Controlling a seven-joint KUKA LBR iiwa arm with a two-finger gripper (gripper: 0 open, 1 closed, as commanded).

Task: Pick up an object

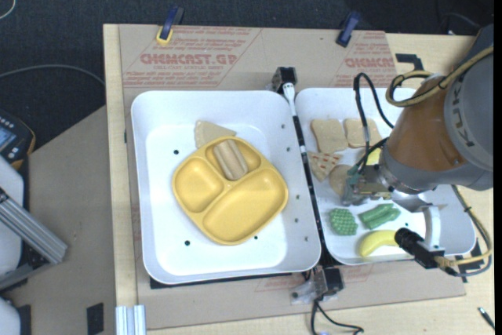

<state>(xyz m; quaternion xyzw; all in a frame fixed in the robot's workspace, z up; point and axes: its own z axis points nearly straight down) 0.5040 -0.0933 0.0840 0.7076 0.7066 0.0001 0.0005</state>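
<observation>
Reaching from right, arm (439, 129) bent low over right bin (463, 235); fingers (357, 188) state unclear.

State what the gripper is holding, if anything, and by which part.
Cannot be told: the gripper is down in the right bin among the toy foods, but nothing visibly sits between its fingers.

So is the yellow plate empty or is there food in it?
Not empty. The yellow divided plate in the left bin has a tan bread-like piece in its top compartment; the other two compartments look bare.
</observation>
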